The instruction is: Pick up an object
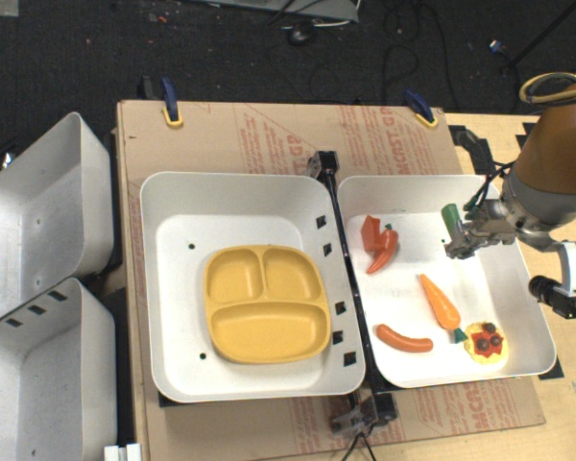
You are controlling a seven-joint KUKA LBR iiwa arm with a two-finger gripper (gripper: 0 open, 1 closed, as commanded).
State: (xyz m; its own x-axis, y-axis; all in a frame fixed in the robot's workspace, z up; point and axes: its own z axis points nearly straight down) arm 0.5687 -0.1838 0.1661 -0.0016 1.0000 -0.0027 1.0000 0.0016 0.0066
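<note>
Grey arm's two-finger gripper (458,238) low over the upper right part of the right white bin (528,286).

Whether it is released or clenched, I cannot tell; nothing shows held in it. In that bin lie a red toy pepper (378,243), an orange toy carrot (441,303), a red-orange toy sausage (404,339) and a small yellow pizza piece (486,343). A yellow divided plastic plate (266,303) sits in the left white bin (168,257).

A brown bench (230,142) bears two white bins (163,286) (518,305) side by side
</note>
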